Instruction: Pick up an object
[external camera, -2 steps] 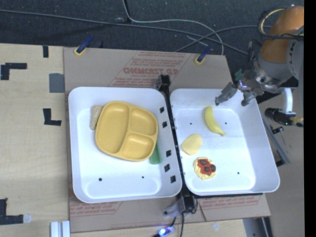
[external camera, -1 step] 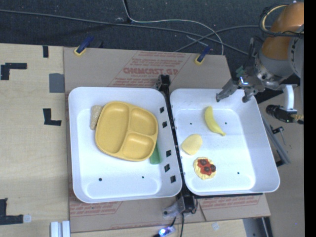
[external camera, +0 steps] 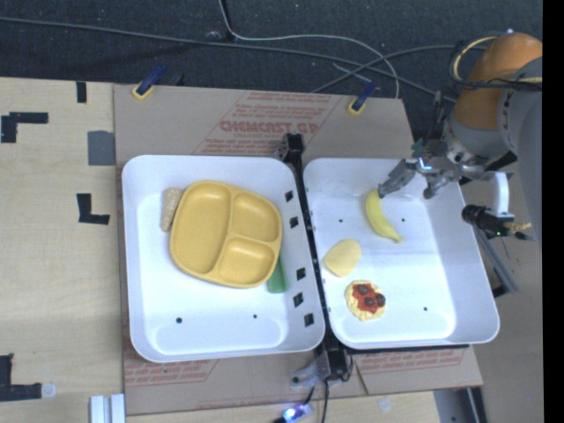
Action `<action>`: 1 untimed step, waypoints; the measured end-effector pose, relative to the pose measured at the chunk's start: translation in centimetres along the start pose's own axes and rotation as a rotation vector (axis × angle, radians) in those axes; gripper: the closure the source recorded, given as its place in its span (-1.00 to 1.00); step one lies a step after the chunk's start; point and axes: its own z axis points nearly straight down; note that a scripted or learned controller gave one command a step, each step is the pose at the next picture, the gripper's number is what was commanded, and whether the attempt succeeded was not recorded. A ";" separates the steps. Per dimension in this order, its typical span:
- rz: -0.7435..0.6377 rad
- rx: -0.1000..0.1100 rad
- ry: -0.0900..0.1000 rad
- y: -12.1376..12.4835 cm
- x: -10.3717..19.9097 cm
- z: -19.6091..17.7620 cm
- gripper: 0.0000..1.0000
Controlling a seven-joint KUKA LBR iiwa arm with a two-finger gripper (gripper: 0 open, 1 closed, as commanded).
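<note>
Over in the right bin (external camera: 458, 315), the banana (external camera: 381, 216) lies just below-left of the gripper (external camera: 411, 180), its long axis running roughly top to bottom with a slight slant. Fingers look spread open, holding nothing, so I'd guess a short drop gets it.

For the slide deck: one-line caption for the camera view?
Pincer open above the right bin, near the banana; yellow divided plate in the left bin.
</note>
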 end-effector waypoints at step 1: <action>-0.001 -0.007 0.001 0.6 -0.6 5.6 -1.00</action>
